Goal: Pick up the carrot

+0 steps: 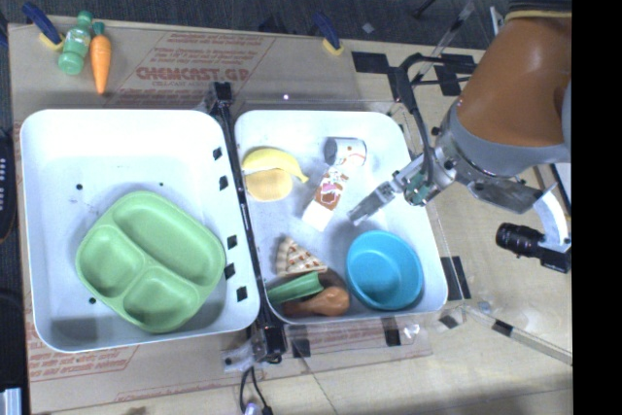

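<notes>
The end effector [381, 201] hangs over the right bin [413, 146], just above the blue bowl [385, 269], with nothing visible between its fingers; whether they are apart or together cannot be told. Beside it lie a carton [330, 192], a can [344, 151] and a banana [269, 173]. The carrot [100, 59] lies well apart, outside both bins on the desk [194, 63] at top left, touching a green bottle [75, 47]. A green tray [151, 259] sits in the left bin [58, 160].

text: "CHEMCAST GP" | red print | cardboard sheet [194, 73] under bins
</notes>
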`<state>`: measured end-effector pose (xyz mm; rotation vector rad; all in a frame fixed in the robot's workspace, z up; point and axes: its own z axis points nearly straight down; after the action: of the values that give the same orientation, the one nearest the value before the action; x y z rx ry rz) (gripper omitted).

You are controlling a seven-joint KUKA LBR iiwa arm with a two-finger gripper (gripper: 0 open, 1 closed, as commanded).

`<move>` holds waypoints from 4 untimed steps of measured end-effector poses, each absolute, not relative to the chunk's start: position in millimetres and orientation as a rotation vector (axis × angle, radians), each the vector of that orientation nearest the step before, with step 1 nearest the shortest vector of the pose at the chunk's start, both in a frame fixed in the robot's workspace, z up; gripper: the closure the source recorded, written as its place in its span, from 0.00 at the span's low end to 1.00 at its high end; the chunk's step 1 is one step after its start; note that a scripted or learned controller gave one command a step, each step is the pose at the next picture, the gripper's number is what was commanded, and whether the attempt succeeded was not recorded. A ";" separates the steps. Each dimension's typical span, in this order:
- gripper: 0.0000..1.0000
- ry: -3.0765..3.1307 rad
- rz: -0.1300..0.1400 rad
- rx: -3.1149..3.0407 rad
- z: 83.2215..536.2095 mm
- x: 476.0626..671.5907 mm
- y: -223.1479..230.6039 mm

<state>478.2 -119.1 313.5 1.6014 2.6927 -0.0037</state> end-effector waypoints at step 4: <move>0.00 2.828 -0.005 1.356 264.9 478.1 -134.9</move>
<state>478.1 -134.9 264.9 1.3563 2.8282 -0.0049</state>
